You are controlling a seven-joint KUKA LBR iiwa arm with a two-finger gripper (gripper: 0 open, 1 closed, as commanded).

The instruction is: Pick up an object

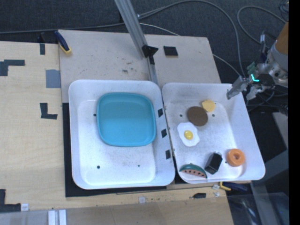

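White right bin (pixel 243 121): holds cookie (pixel 197 116), egg (pixel 188 135), donut (pixel 235 157), all loose.
Gripper (pixel 240 89): at bin's 2 o'clock rim, jaws apart, holding nothing.
Progress: nothing picked; descent, grasp, lift remain.

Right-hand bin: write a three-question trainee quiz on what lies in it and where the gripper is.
1. True or false: the gripper hangs over the right bin's far right corner, holding nothing.
2. Which item lies nearest the fried egg? A) brown disc B) doughnut C) watermelon slice
3. Fill in: the left bin holds a blue ____.

Key: 1 true; 2 A; 3 plate.
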